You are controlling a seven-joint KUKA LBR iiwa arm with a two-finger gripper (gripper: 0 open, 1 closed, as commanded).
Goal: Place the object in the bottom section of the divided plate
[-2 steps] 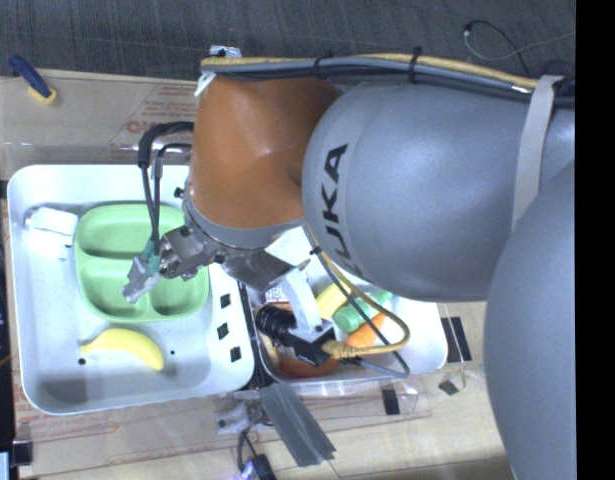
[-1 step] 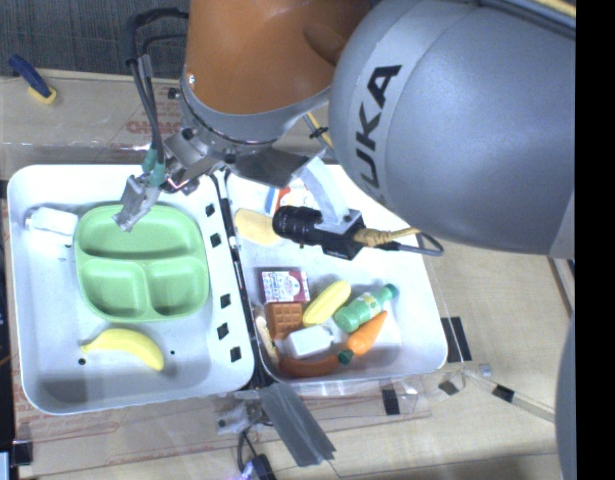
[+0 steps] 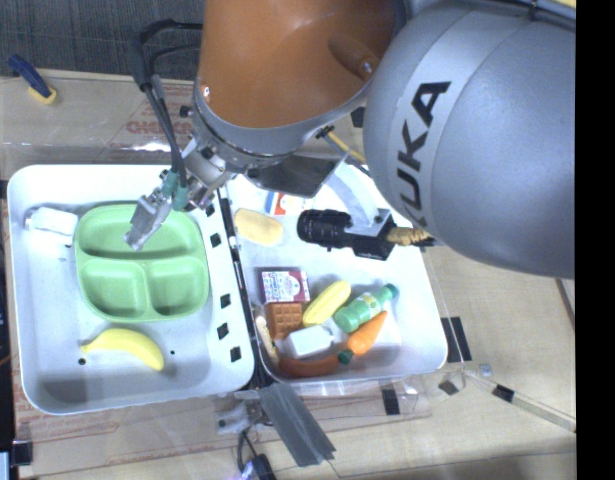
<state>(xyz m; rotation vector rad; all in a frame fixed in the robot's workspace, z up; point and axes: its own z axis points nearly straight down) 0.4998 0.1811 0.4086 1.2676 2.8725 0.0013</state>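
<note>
A grey KUKA arm with an orange band reaches in over two white bins on the worktop, its hand (image 3: 147, 220) hanging above the large top compartment of the green divided plate (image 3: 142, 271), the landmark of the left bin (image 3: 32, 368). The hand's slim metal fingers (image 3: 140, 230) point down at the plate's upper section, but whether they are clenched, released or grasping anything cannot be told from this slant; nothing is plainly visible between them. A yellow banana (image 3: 125, 347) lies just below the plate on the bin floor, apart from its rim, and looks the likeliest object for the task, though that is a judgement. If so, it sits outside the plate, and neither of the two small bottom sections holds anything, so the placement appears not yet made. A white block (image 3: 53, 220) rests at the plate's upper left. To the plate's right, across the divider, the second bin (image 3: 427, 338) crowds toy food together: a pale bread piece (image 3: 259, 227), a boxed item (image 3: 284, 285), a waffle (image 3: 284, 318), a green bottle (image 3: 365, 306) and a carrot (image 3: 367, 332).
</note>
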